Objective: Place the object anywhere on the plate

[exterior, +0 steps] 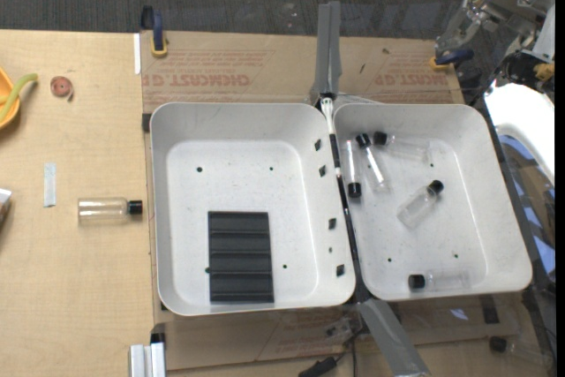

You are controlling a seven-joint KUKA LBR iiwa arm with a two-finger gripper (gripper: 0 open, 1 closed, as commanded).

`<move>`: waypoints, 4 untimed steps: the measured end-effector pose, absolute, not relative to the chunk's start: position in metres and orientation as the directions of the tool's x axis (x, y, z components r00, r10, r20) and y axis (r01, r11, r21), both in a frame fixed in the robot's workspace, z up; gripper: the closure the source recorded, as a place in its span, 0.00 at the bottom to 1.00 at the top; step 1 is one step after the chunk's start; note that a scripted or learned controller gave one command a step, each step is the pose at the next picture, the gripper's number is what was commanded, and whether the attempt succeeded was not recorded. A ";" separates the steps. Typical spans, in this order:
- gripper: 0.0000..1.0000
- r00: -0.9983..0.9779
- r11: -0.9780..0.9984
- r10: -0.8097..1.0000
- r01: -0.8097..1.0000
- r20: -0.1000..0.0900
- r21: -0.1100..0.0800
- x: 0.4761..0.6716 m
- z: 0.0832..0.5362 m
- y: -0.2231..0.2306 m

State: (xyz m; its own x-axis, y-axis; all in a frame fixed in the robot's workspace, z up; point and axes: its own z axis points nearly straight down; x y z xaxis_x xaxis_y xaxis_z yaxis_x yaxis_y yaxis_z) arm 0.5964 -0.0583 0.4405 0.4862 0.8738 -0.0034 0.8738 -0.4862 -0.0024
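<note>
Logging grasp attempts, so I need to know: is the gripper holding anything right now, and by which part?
Nothing is seen held. The gripper sits up at the top right, away from the bins, and the clear vials lie loose in the right bin.

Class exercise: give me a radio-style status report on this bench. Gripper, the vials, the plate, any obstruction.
Gripper up at far right, above the bench, nothing seen between its fingers. Vials lying in the right bin. Black ridged plate in the left bin, nothing on it.
</note>
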 end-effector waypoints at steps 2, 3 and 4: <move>0.00 0.667 -0.667 0.745 0.745 -0.004 -0.003 0.611 0.303 -0.072; 0.00 0.684 -0.684 0.729 0.729 -0.004 -0.001 0.558 0.343 -0.162; 0.00 0.611 -0.611 0.792 0.792 -0.003 -0.002 0.564 0.441 -0.215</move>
State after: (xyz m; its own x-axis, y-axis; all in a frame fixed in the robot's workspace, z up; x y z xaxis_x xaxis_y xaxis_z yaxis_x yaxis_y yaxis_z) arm 0.5638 -0.2153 0.4406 0.6111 0.7915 -0.0034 0.7915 -0.6111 -0.0019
